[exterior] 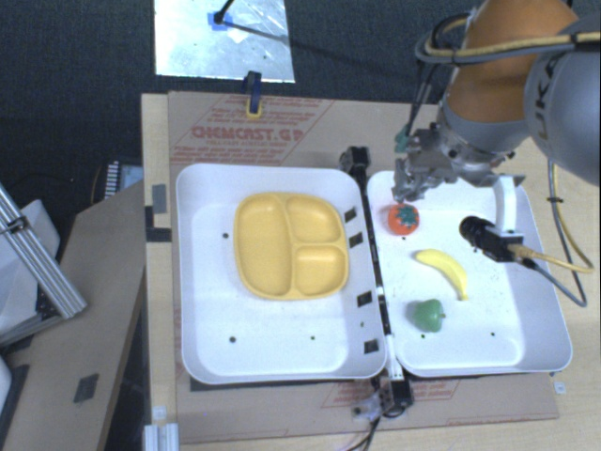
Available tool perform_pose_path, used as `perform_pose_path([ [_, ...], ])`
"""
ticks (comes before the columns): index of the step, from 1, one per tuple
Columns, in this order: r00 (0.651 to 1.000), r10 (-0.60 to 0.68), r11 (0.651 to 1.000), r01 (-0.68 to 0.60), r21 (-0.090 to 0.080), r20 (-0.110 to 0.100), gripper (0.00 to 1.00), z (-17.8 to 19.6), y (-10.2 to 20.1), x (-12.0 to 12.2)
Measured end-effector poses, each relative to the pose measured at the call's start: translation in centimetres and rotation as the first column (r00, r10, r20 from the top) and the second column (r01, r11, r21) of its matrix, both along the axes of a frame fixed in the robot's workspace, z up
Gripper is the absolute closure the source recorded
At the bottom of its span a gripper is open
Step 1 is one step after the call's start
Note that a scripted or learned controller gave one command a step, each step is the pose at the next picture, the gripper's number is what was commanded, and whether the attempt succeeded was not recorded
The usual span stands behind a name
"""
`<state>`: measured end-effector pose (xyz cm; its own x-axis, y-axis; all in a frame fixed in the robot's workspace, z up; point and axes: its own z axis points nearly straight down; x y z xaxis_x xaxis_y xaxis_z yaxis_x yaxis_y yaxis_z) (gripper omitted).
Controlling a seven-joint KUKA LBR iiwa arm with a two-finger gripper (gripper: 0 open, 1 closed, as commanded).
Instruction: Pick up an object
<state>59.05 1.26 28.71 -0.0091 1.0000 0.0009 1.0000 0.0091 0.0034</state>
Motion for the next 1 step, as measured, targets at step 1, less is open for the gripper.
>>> perform_pose_path([
  [1,1.0,0.0,1.0,0.0,0.001,0.0,1.0,-0.42,4.97,0.71],
])
